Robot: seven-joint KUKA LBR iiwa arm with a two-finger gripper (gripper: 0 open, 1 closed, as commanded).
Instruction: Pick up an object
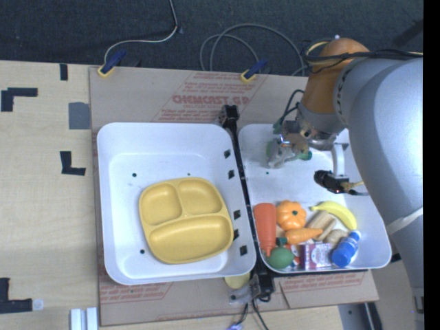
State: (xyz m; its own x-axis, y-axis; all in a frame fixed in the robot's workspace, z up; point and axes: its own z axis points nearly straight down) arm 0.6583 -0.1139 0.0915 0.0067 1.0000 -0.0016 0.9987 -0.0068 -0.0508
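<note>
- gripper (283,151) sits low over the far end of the right bin (258,137); i cannot tell its state from here.
- green thing (304,155) shows just beside it, too small to name.
- toy food is crowded at the near end of that bin: a banana (337,213), orange pepper (291,215), carrot (265,224), green ball (280,257) and blue bottle (345,249).
- left bin (117,150) holds a yellow divided tray (185,218).

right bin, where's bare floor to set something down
Bare floor lies in the right bin in its upper half, between the divider and the gripper. The lower edge is crowded: carrot, banana, blue bottle.
</note>
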